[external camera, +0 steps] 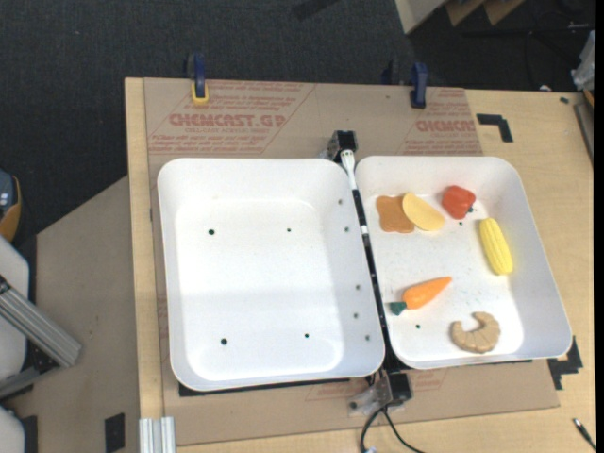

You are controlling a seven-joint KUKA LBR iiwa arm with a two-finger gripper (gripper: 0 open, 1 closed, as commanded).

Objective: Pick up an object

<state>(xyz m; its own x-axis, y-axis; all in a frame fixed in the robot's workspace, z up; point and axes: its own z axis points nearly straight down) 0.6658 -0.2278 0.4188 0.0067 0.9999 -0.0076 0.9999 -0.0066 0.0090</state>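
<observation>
Right bin [528, 253], orange carrot [425, 293] with green tip, yellow corn [495, 245], red pepper [459, 200], tan croissant [476, 332]

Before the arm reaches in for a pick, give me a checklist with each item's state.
1. Objects lie in the right bin: ok.
2. Carrot has space all round it: ok.
3. Corn cob lies apart from the other objects: ok.
4. Yellow piece clear of the brown piece: not ok, it overlaps it.
5. Croissant away from the bin wall: not ok, it lies close to the near rim.
6. Red piece graspable shape: cannot tell.
</observation>
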